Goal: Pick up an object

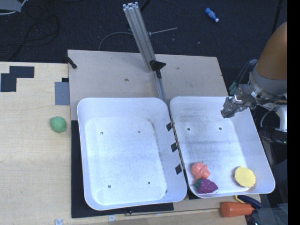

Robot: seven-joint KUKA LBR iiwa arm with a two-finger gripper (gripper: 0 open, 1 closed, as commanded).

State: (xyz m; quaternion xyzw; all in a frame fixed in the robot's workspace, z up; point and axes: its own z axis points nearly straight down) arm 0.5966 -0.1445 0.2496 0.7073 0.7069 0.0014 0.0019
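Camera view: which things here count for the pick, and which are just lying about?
For the pick:
- claw over the right bin
- orange toy
- purple grapes
- yellow piece

Lying about:
- green ball
- left bin
- orange object beside the bins
- blue item on the floor

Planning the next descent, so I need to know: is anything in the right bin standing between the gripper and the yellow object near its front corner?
Nothing visible does. The gripper hovers over the right bin's back edge, and bare white floor runs from there to the yellow object. The orange-pink toy and purple toy lie off to the side.
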